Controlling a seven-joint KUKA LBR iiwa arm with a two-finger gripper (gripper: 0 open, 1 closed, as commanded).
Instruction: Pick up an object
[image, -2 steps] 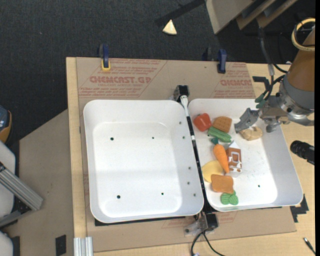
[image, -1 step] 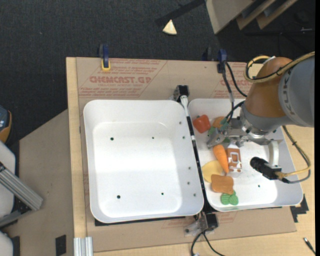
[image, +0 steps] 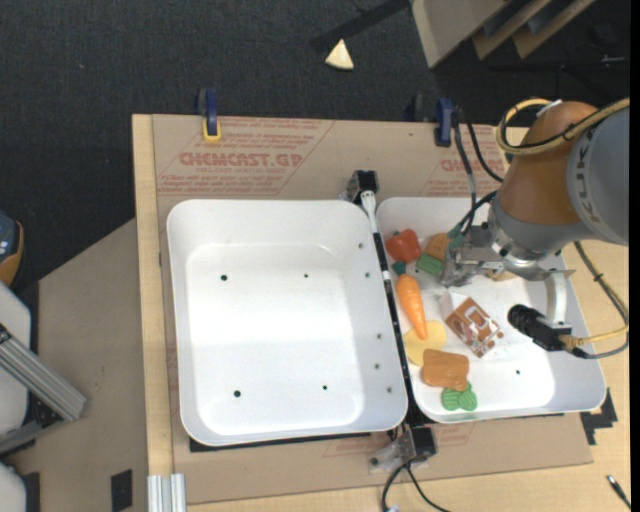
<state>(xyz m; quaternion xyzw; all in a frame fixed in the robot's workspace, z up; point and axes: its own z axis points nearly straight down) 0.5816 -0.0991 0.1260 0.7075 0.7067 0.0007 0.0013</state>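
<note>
The objects lie in the right bin (image: 575, 395): a carrot (image: 411, 306) at its nine o'clock, a red piece (image: 404, 246) at eleven, a brown box (image: 473, 325) centrally. The gripper (image: 462, 268) hovers at twelve; its finger state cannot be told.

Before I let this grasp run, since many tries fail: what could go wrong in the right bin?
The gripper sits low among crowded toys: the green piece, red pepper and carrot lie close together, so it may nudge neighbours or pinch two. The black cable along the bins' shared rim could snag a sideways move.
</note>
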